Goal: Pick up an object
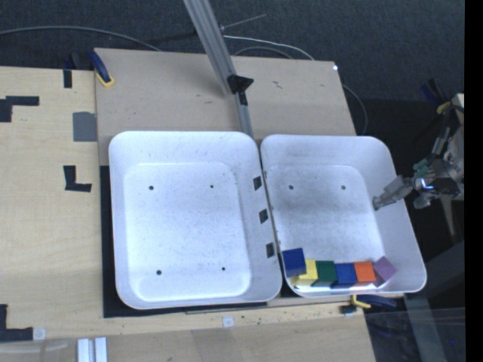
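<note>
A row of small blocks lies along the near wall of the right bin (332, 153). From left to right they are a blue cube (293, 260), a yellow block (306, 277), a green block (325, 271), a second blue block (346, 274), an orange block (364, 272) and a purple block (384, 268). My gripper (386, 194) reaches in over the right rim of that bin, well above and behind the blocks, with its tip pointing left. It touches no block. The grey wrist (438, 179) is partly cut off at the view's right side.
The left bin (181, 145) stands beside the right one, and small black clips (262, 216) join the two. A slanted metal pole (211, 40) rises behind them. Clamps sit at the bench's back left (102, 68) and front right (368, 302). Cables run behind the bench.
</note>
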`<state>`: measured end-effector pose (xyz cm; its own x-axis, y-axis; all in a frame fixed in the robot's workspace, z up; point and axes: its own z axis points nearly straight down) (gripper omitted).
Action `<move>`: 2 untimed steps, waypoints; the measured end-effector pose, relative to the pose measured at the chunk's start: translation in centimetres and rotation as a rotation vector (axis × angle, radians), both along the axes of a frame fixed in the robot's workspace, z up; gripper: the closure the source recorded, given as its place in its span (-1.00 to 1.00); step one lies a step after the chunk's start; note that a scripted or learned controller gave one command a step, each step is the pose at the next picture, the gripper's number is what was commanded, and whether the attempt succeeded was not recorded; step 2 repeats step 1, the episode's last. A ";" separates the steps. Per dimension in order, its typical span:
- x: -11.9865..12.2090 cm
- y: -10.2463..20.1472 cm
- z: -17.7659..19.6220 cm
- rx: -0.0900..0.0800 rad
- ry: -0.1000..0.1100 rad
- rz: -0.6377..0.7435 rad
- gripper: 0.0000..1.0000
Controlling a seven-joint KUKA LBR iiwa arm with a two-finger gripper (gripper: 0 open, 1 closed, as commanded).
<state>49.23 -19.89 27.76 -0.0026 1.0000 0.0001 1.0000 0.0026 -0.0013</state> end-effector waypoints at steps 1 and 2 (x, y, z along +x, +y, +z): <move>0.0 0.0 0.0 0.000 0.000 0.000 -1.00; 0.0 0.0 0.0 0.000 0.000 0.000 -1.00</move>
